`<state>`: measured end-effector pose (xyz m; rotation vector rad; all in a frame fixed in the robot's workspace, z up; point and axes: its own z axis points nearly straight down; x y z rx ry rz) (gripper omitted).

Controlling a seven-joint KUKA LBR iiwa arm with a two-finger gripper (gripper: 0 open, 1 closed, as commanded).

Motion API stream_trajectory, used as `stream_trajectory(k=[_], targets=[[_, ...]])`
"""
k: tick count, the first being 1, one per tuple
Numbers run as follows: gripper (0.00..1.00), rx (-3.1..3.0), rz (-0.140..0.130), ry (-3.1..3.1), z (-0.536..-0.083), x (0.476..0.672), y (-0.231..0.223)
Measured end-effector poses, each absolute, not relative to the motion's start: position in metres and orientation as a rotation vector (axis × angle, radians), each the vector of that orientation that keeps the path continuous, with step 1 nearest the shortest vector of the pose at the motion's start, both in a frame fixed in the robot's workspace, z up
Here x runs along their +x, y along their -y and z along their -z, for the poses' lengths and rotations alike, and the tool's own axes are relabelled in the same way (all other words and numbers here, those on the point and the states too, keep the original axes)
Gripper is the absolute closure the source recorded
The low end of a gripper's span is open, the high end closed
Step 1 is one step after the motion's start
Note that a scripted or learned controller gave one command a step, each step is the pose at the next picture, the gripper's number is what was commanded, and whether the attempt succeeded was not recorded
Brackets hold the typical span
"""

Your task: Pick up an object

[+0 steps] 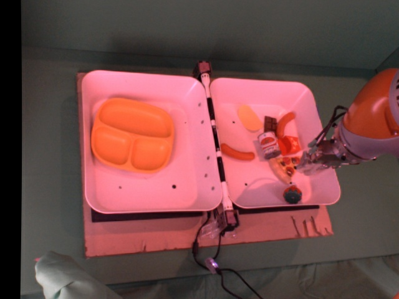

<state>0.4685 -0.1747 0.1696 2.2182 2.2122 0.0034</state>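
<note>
While the left bin (124, 98) carries nothing but its orange divided tray (133, 134), every candidate lies in the right bin (262, 89), so nothing is picked yet, as I judge it. My claw (310, 164) hangs over that bin's right side, just beside the pizza slice (287, 164) and small jar (270, 144); I cannot tell its state. A sausage (237, 152) and blue ball (292, 194) lie apart.

No text, brand or number could be read anywhere. The small jar (270, 146) in the right bin (324, 195) carried a red and white label, but its printing was too small and blurred to make out. The orange tray (132, 135) in the left bin (100, 192) bore no visible markings.
</note>
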Motion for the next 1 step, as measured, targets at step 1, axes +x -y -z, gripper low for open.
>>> stream_trajectory(k=[1], targets=[[1.00,2.216,-0.005,-2.210,-0.2344,0.4721,0.1771]])
